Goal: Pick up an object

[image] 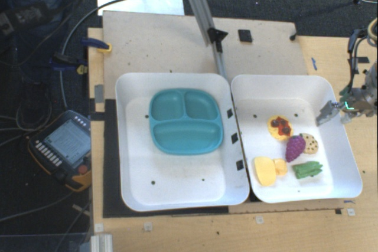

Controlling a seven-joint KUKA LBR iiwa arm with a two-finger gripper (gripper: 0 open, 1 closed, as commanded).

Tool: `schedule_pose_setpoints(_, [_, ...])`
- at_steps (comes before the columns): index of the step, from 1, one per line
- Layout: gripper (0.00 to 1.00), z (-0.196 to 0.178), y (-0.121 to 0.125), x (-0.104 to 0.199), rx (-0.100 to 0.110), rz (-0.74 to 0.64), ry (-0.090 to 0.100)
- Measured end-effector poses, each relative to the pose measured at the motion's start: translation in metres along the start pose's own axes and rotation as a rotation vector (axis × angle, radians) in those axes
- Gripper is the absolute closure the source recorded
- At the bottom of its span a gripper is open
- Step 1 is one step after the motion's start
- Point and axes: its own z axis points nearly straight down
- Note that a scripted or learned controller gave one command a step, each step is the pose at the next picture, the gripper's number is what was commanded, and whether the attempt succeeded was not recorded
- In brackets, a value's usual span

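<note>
Several toy foods lie in the right bin (260, 91): a small pizza slice with red topping (279, 126), a purple grape bunch (295, 147), a cookie (309, 143), a yellow cheese piece (266, 170) and a green bean pod (308, 170). My gripper (326, 113) hangs over the right bin's right rim, to the right of and slightly above the pizza, apart from all the foods. One grey finger points down-left into the bin. Nothing shows between its fingers.
The left bin (136, 180) bears a teal divided plate (186, 121). A slanted metal pole (198, 0) crosses the back of the bench. A teach pendant (64, 147) lies on the floor at left.
</note>
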Motion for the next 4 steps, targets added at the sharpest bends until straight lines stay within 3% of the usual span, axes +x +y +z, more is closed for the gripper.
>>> schedule_pose_setpoints(1, [0.00,-0.001,0.001,0.000,-0.003,0.000,-0.001])
schedule_pose_setpoints(3, [0.00,0.104,-0.001,0.003,0.000,0.003,0.000])
schedule_pose_setpoints(4, [0.00,0.142,0.003,0.000,-0.013,0.004,-0.007])
